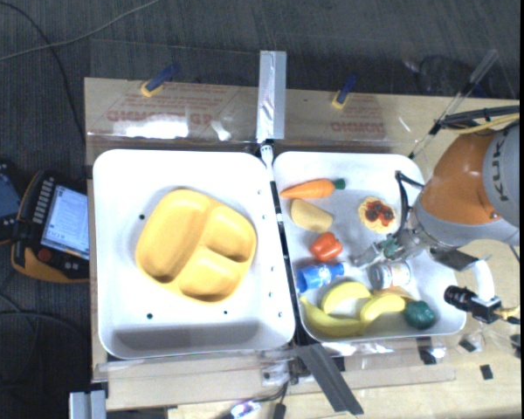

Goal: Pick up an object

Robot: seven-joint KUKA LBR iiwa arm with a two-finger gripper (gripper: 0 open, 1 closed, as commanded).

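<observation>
My gripper [382,251] hangs low over the middle of the right bin [358,166], with the arm's orange band [454,182] behind it to the right. Just below the gripper lies a silvery can [391,275]. Left of it are a red pepper [326,246] and a blue can [318,276]. A small round pizza toy [376,212] sits just above the gripper. A carrot [310,188] and a pale yellow piece [310,215] lie at the bin's far left. Nothing shows as held.
A banana [332,323], a yellow-green fruit [345,297] and a dark green item [419,314] crowd the right bin's near edge. The left bin [122,182] holds one large yellow lumpy object [195,243]. A handheld pendant [52,230] lies off the bench at left.
</observation>
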